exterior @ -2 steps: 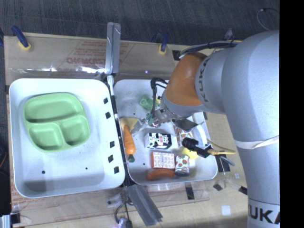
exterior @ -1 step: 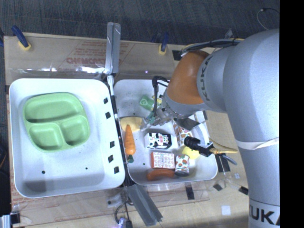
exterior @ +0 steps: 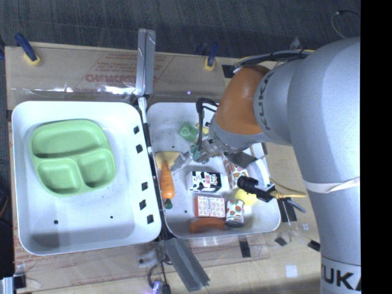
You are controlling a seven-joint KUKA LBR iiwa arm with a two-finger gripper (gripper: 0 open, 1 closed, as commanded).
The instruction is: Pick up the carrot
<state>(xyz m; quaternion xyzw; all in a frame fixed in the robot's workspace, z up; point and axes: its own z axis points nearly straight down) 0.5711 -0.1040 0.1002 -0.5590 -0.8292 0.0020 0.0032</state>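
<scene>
The carrot point(exterior: 166, 182) is laid flat by the left wall of the right bin point(exterior: 264, 228), untouched, while the gripper point(exterior: 201, 153) is hung just beside it, its opening too hidden to tell.

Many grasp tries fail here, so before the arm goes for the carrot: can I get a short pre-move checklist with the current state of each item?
1. Carrot visible in right bin: ok.
2. Carrot free on top, nothing over it: ok.
3. Room around carrot: not ok; it lies along the bin's left wall.
4. Gripper above carrot: not ok; it is up and to the right.
5. Finger state: cannot tell.
6. Green tray out of the way, in left bin: ok.
</scene>
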